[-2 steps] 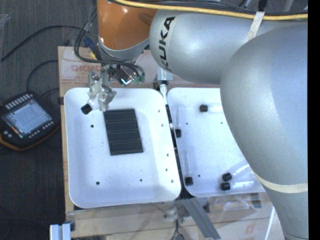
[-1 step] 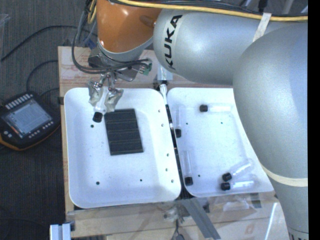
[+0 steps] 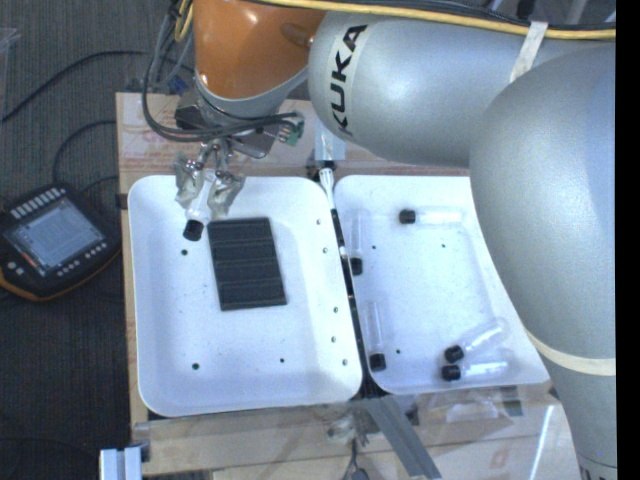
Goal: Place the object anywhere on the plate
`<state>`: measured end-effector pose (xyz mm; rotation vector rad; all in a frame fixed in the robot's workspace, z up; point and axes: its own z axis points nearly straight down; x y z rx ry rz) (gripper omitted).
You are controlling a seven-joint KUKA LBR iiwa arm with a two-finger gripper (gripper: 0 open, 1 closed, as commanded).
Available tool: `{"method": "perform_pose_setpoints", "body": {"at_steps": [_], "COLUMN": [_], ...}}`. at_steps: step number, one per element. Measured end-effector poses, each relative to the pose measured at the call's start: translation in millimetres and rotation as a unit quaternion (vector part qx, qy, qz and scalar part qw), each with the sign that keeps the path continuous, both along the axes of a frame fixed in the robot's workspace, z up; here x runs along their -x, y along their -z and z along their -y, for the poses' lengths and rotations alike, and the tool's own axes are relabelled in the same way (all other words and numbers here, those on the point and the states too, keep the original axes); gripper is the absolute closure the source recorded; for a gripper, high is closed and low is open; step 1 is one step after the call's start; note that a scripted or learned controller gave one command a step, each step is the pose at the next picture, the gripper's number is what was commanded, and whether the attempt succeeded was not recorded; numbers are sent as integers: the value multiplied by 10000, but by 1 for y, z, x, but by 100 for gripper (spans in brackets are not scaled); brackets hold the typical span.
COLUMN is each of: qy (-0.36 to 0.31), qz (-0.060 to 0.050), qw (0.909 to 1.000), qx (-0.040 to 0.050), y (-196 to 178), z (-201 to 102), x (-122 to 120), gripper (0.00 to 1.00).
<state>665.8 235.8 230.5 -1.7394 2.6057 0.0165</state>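
Gripper (image 3: 208, 194), apparently clasping capped tube (image 3: 195, 221), beside plate (image 3: 248, 262)

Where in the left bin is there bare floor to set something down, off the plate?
Left bin: wide bare floor between the black ribbed plate and the near rim, plus a strip along the divider side. Crowded at the far-left corner, where the gripper hangs with a black-capped tube.

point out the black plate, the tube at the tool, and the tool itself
black plate (image 3: 249, 262): camera view, middle of its ribbed top.
tube (image 3: 194, 226): camera view, on its black cap, left of the plate's top corner.
tool (image 3: 209, 196): camera view, midway between the fingertips.
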Motion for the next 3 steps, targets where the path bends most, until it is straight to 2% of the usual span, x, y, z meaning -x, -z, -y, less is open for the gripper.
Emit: {"method": "perform_pose_setpoints", "body": {"at_steps": [3], "qy": [64], "qz": [15], "qw": [9999], "qx": [-121], "y": [-28], "z": [-3], "x": [-2], "gripper": [100]}}
